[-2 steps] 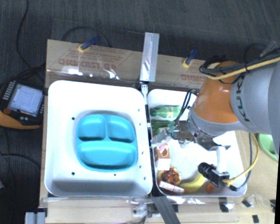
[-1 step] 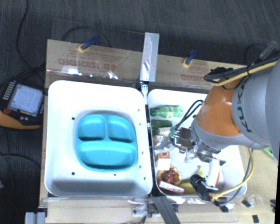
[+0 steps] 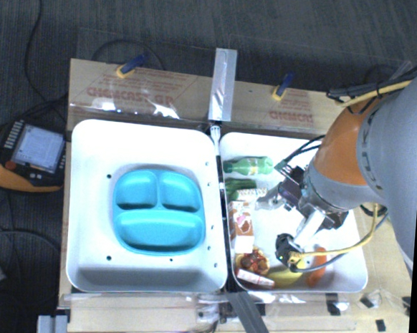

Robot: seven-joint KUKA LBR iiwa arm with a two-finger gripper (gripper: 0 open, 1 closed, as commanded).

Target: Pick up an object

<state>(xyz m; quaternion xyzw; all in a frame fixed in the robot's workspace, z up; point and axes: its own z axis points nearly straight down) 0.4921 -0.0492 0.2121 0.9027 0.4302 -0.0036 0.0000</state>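
The grey arm's gripper (image 3: 287, 192) is seen low in the right-hand shallow white bin (image 3: 354, 276), right of centre in the frame. Whether it is wide or narrow cannot be told, as it is masked by the wrist above it, and nothing can be seen held.

The likely candidates lie just left of it: a green plastic bottle (image 3: 248, 165) on its side towards the bin's upper left, and a small white printed packet (image 3: 249, 195) below it. A yellow banana (image 3: 286, 277) and an orange carrot-shaped piece (image 3: 318, 267) lie along the lower edge.

The items are crowded against the dividing wall, so a closing grasp could be blocked by that wall. The round bottle might be rolled aside, or two things pinched together. The blue divided plastic tray (image 3: 160, 210) in the left-hand white bin (image 3: 77, 188) is well apart.
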